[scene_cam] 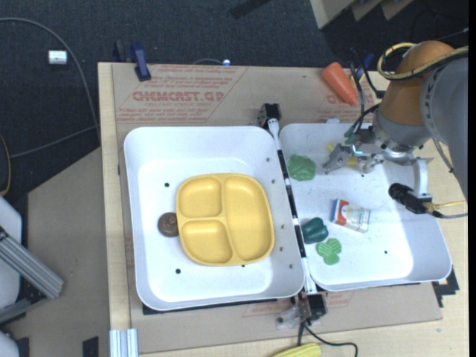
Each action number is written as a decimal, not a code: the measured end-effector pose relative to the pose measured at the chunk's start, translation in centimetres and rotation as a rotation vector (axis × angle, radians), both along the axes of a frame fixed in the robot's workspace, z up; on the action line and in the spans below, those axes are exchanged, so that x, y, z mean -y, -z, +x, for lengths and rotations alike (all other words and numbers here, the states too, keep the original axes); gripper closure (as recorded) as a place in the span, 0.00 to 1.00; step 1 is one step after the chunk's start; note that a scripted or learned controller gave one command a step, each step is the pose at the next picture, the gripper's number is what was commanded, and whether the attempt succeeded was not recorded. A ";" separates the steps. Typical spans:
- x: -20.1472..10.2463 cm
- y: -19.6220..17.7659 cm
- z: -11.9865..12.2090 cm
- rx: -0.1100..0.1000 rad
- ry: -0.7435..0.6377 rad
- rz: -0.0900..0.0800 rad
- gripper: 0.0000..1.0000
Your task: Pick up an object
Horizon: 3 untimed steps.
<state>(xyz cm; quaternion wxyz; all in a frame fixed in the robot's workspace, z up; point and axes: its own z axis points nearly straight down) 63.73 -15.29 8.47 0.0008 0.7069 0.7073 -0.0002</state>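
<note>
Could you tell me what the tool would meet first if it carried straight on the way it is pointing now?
Probably the light green object: the tool points left toward it over the right bin, though height is unclear.

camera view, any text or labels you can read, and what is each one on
"CHEMCAST GP", red print on the brown board under the bins; the smaller red lines around it are too blurred to read.
Small box in the right bin: red, white and blue print, too small to read.
</note>
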 end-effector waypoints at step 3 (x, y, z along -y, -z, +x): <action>4.3 -1.1 3.0 0.006 -0.001 -0.004 1.00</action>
